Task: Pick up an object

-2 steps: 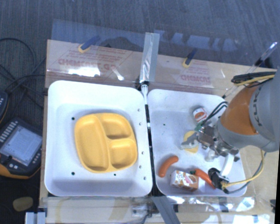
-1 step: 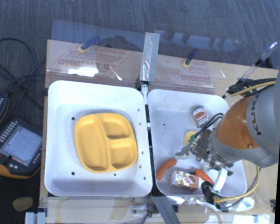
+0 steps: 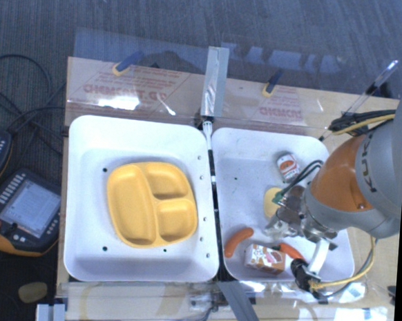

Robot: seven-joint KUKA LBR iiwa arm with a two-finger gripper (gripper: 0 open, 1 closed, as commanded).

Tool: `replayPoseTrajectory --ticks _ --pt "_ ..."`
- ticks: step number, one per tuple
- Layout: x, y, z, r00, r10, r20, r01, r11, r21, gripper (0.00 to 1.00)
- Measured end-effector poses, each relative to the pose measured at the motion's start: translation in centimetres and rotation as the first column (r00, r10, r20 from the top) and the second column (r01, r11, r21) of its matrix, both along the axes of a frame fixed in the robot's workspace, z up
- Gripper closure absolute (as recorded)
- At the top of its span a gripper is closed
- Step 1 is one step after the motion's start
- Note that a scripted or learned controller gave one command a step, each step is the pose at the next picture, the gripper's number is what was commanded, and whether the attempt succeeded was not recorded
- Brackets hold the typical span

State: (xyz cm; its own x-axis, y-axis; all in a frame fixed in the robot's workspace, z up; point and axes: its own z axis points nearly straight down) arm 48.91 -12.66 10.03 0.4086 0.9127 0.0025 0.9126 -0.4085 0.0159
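My gripper (image 3: 280,223) hangs low in the right bin (image 3: 243,149), just above a brown snack packet (image 3: 265,258) and a small orange-red piece (image 3: 291,251). An orange sausage (image 3: 237,241) lies to the gripper's lower left. A pale yellow object (image 3: 273,199) sits right behind the gripper, partly covered by it. A small can (image 3: 288,165) lies farther back in the same bin. The arm's orange band (image 3: 341,181) and grey wrist hide the bin's right side.
The left bin (image 3: 80,202) holds a yellow divided tray (image 3: 152,202). Cables loop off the arm near the right bin's front right corner (image 3: 330,281). Handheld controllers (image 3: 17,208) lie on the floor at the left.
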Motion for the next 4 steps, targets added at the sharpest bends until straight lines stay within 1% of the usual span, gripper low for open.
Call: replayPoseTrajectory --ticks 1,2,3,4 --pt "3.4 -5.0 -0.7 0.98 -0.198 -0.006 0.198 0.98 0.007 1.0" --pt "9.3 -8.2 -0.9 0.987 -0.16 0.0 0.16 0.987 0.001 1.0" --pt "12.3 -4.9 -0.9 0.814 -0.581 -0.009 0.581 0.814 -0.002 1.0" --pt "12.7 1.9 1.7 0.62 -0.784 -0.017 0.784 0.62 -0.002 1.0"
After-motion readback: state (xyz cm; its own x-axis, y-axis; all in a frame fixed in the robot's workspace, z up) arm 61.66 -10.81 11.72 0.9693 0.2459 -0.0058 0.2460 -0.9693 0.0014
